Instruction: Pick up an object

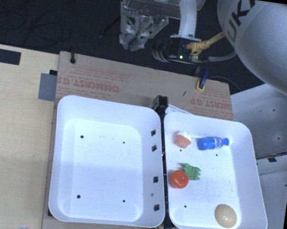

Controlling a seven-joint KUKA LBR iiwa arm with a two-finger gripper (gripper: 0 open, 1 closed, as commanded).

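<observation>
Your pincer (pixel 138 37) hangs up top, well clear of both bins, fingers parted around nothing. The blue bottle (pixel 213 143), tomato (pixel 179 179) and the rest sit far below-right of it, in the right bin (pixel 257 208).

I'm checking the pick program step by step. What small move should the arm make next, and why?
Probably swing the hand forward and right, over the right bin. It hangs beyond the bins' far edge, while the blue bottle, tomato and other items lie there.
</observation>
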